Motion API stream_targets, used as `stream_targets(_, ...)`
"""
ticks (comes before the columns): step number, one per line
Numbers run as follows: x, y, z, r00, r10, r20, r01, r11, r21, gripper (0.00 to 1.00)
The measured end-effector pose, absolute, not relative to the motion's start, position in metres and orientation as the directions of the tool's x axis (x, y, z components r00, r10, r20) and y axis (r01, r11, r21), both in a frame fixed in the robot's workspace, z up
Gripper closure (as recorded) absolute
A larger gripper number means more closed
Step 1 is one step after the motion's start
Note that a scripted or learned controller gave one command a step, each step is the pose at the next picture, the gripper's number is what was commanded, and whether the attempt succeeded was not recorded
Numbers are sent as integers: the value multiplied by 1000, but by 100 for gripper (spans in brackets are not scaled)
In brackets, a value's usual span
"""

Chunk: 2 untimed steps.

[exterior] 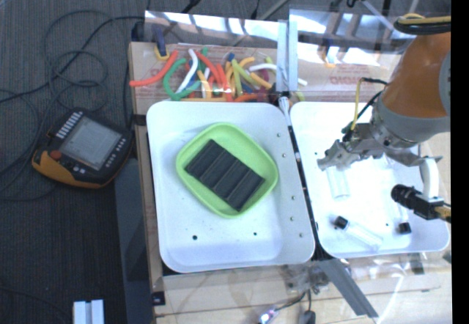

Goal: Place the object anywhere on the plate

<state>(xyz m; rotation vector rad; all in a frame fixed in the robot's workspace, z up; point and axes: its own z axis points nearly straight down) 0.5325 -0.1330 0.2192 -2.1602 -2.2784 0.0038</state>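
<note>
One dark ridged slab (223,174) lies flat on the green plate (190,149), which sits in the left white bin (220,253), well off to the left of the fingers and clear of them. Over the right bin (432,238) the gripper (333,159) hangs low beneath the grey arm (414,113), nothing visible between its fingers, though whether they are spread or closed I cannot tell. Just below them lies a small clear tube (338,185), with a little black piece (340,223) farther down.
</note>
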Motion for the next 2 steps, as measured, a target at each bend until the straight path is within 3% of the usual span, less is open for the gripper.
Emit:
stream_targets(1,483,-89,193,-209,978,2,978,209,-4,100)
stream_targets(2,483,-15,183,-340,940,2,940,340,-4,100)
